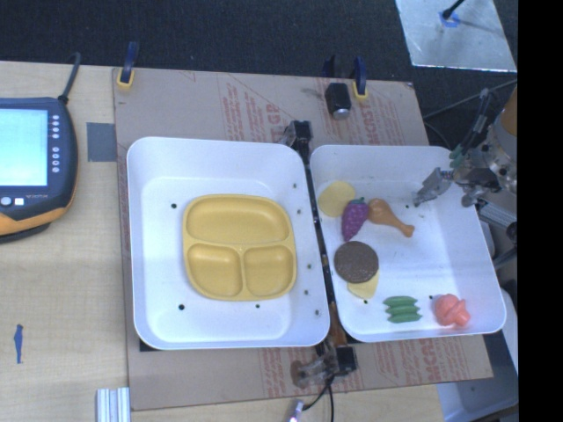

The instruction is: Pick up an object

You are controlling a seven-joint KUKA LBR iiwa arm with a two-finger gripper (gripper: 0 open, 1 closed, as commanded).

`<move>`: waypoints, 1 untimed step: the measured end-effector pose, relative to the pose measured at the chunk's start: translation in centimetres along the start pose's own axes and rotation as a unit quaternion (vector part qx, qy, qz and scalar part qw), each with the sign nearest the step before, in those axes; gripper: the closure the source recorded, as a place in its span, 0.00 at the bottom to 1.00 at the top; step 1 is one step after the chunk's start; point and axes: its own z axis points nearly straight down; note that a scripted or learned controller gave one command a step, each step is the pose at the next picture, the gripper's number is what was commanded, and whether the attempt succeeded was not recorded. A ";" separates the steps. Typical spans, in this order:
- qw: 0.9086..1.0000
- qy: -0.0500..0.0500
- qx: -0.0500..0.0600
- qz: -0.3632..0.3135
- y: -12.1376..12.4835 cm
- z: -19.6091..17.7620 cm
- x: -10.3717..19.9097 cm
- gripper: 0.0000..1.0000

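The right bin (457, 244) holds several toy foods. A purple eggplant-like piece (354, 218) lies next to a pale yellow disc (335, 198) and a tan drumstick (391, 217). Below them a brown round patty (356, 260) rests partly on a yellow piece (367, 287). A green pod (401, 309) and an orange-pink piece (450, 310) sit near the front wall. My gripper (447, 193) hangs over the bin's upper right part, to the right of the drumstick. It is open, with nothing between its fingers.
The left bin (149, 236) holds a yellow divided plate (239, 244). A teach pendant (31, 161) lies on the bench at far left. Clamps (359, 77) and a black fitting (338, 100) sit at the board's back edge, and cables (321, 372) at the front.
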 end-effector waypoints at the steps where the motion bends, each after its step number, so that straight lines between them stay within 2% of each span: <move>1: 1.000 0.001 0.002 -0.001 1.9 6.2 4.1 0.00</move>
